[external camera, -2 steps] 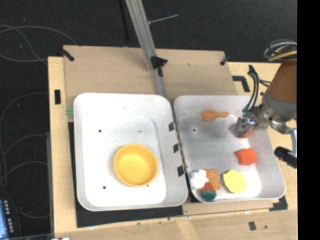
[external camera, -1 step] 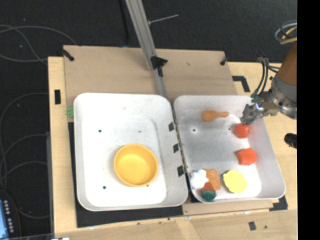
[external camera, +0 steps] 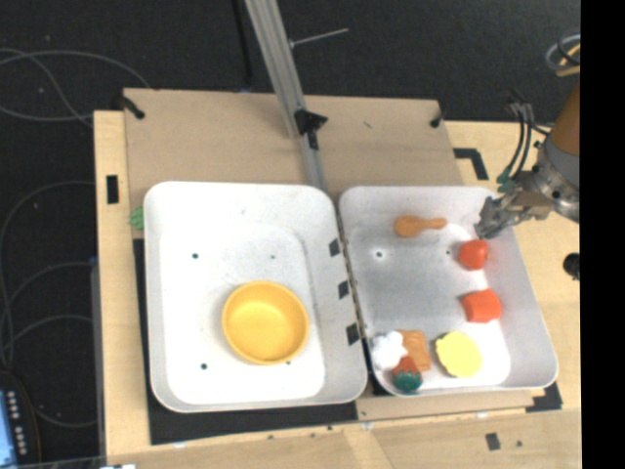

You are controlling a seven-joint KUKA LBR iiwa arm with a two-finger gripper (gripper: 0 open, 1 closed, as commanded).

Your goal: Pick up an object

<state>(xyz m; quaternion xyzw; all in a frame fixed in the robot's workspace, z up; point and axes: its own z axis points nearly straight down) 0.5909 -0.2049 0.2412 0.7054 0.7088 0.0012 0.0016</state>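
Presently the grey two-finger end effector hangs over the right-hand shallow white bin, near its far right edge, just above and beside the small round red-orange ball; how wide it stands I cannot tell. That ball looks the likeliest target; a good grasp would centre over it and descend straight, since a round thing may roll aside. The orange block lies nearer; the yellow plastic bowl sits in the left bin.

No text, label or number is legible on anything here.
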